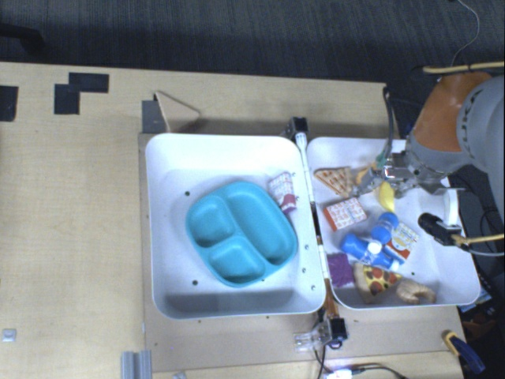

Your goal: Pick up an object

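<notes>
Over the right bin [465, 287], the metal tool [388, 174], grip state unclear, hovers beside a smooth yellow banana-shaped toy [386, 196].

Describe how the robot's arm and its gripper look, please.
The arm is grey and rounded, with an orange band above the wrist. The gripper is a small metallic grey block with dark parts. A thin black cable hangs behind it.
</notes>
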You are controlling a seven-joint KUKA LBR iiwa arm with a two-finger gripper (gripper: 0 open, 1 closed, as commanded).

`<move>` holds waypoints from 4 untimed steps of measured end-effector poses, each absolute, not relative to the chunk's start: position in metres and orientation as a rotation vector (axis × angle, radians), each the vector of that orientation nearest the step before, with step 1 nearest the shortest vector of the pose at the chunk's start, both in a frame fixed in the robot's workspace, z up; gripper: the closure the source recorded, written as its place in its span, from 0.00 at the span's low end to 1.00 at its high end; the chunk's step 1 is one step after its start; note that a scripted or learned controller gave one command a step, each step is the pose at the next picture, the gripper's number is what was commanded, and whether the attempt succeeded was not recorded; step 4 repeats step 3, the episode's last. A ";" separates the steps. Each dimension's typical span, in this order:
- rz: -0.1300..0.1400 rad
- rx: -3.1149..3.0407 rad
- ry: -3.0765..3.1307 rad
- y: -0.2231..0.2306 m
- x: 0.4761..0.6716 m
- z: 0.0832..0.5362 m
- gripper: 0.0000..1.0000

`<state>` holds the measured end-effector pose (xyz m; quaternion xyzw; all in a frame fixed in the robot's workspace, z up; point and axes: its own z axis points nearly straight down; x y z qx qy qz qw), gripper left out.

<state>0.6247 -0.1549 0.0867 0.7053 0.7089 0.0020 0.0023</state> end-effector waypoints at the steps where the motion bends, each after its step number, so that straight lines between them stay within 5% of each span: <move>1: 0.012 2.206 2.224 -0.155 0.627 0.099 1.00; 2: 0.005 2.213 2.226 -0.103 0.592 0.171 1.00; 3: 0.002 2.217 2.228 0.003 0.534 0.185 1.00; 4: 0.002 2.217 2.228 0.003 0.534 0.185 1.00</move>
